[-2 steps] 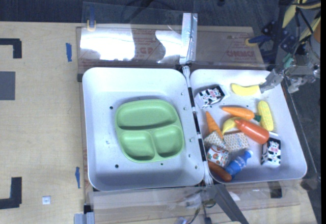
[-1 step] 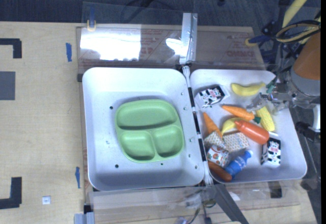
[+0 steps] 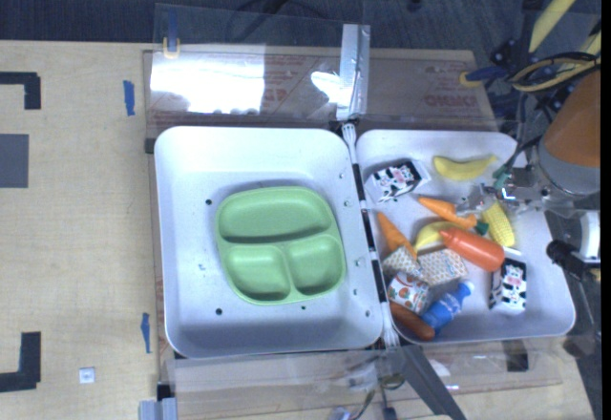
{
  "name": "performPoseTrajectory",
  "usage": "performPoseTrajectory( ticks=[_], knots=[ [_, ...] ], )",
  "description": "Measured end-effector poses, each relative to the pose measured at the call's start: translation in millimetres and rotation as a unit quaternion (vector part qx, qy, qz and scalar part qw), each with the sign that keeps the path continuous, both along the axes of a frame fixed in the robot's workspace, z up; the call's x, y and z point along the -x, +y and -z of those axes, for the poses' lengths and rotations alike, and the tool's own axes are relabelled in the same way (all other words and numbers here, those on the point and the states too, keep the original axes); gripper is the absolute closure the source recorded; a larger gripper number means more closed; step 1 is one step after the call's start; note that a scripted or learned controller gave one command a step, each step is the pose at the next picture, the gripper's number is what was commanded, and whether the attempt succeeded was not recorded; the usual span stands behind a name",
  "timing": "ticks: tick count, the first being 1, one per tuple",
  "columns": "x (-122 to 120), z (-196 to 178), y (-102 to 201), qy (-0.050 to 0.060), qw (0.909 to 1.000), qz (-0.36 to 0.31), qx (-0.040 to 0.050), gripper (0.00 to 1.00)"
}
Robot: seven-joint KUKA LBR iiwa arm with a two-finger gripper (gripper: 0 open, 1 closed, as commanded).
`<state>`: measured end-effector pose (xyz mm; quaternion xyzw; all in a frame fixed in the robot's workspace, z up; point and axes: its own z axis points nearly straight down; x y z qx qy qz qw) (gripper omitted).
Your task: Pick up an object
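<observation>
The right bin [image 3: 546, 305] holds a heap of toy food. A yellow banana [image 3: 463, 166] lies at its back, with a cow-patterned carton [image 3: 394, 178] to its left. An orange carrot [image 3: 447, 209], a yellow corn cob [image 3: 500, 222] and an orange-red bottle [image 3: 472, 248] lie in the middle. A second cow-patterned carton [image 3: 513, 285] stands at the front right. A blue bottle [image 3: 447, 305] and a small printed box [image 3: 408, 293] sit at the front. My gripper [image 3: 503, 189] hangs over the bin's right side, just above the corn cob and right of the carrot's tip.
The left bin [image 3: 191, 218] holds a green divided plate [image 3: 282, 241]. A clear panel with a metal post [image 3: 354, 70] stands behind the bins. The grey arm with its orange band [image 3: 580, 127] comes in from the right, among cables.
</observation>
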<state>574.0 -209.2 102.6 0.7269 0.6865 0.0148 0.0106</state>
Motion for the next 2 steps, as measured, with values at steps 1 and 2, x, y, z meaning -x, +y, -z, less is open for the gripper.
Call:
performPoseTrajectory(
  ticks=[1,2],
  knots=[
    [0.1,-10.0,-5.3,-0.002,1.0,0.001,0.0064,1.0],
    [-8.5,-109.3,44.7,0.018,0.9935,0.112,0.0009,1.0]
  ],
)
